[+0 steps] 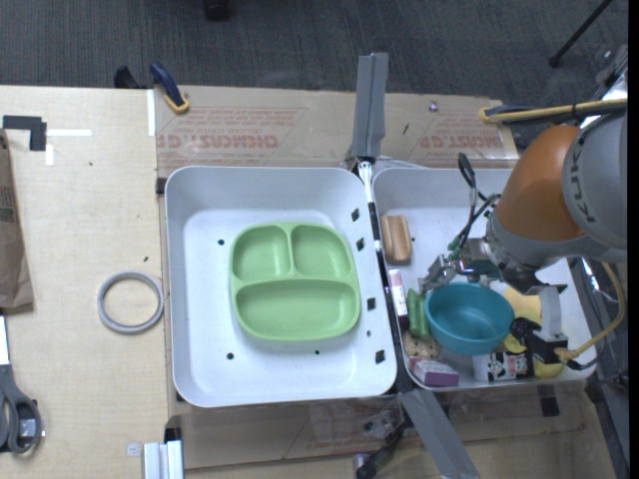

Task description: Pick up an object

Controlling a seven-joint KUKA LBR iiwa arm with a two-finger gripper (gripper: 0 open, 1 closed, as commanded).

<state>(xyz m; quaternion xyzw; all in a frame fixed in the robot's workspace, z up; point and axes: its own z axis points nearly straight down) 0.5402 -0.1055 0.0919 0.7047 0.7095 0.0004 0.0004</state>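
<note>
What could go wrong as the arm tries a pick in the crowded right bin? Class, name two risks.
1. The blue bowl sits tight among small items, so the gripper beside its rim may nudge neighbours rather than grasp anything.
2. The wooden block lies near the right bin wall, which could obstruct an approach there.

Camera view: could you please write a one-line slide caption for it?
Arm's gripper poised above a blue bowl in the cluttered right bin; green divided plate in the left bin.

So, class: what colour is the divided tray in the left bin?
Light green; the divided tray shows plainly in the camera view.
</note>
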